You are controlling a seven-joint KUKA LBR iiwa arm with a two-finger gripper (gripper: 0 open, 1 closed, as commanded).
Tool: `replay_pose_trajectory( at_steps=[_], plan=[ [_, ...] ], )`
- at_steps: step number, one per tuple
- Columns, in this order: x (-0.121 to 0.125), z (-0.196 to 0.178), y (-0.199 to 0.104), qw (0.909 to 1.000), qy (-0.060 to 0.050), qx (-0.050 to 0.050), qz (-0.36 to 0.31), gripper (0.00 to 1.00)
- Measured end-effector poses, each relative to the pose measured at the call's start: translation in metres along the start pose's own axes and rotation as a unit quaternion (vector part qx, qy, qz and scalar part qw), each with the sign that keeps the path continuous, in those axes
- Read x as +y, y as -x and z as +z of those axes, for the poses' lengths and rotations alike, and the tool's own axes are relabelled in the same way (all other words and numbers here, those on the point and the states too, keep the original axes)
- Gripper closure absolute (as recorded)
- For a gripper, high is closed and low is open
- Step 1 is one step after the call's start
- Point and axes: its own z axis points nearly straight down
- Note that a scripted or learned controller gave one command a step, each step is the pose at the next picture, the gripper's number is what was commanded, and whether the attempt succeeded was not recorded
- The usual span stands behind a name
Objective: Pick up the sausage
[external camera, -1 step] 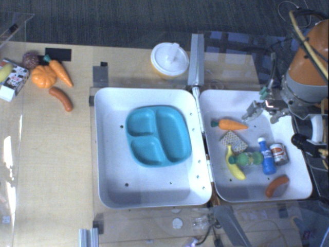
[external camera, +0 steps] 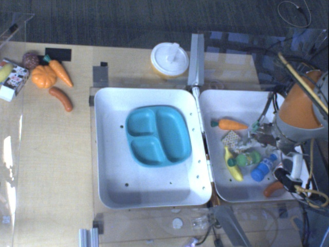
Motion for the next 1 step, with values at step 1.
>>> replay_pose_trajectory(
  at_steps=[1],
  plan=[
    [-0.0344,0.0039,0.0014,0.9988,0.013,-0.001,-0.048,0.00]
  ],
)
